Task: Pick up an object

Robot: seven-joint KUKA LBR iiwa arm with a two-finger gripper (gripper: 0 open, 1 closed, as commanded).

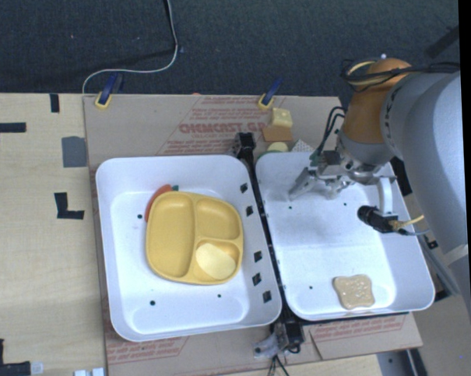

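Note:
My gripper (317,187) hangs low over the far part of the right bin (303,297), its two grey fingers spread open with bare white floor between them. A tan, cookie-like flat piece (354,291) lies in that bin's near right corner, well toward the front from the gripper. In the left bin (124,305) sits a yellow divided plate (183,228) with a pale yellow round piece (215,260) in its near compartment. A red-orange thing (159,195) peeks out from under the plate's far left rim.
Behind the bins on the cardboard lie a tan block (278,125) and a small pale round item (276,147). The arm's grey body (433,159) covers the right bin's far right side, with a black fitting (375,216) hanging over the bin floor.

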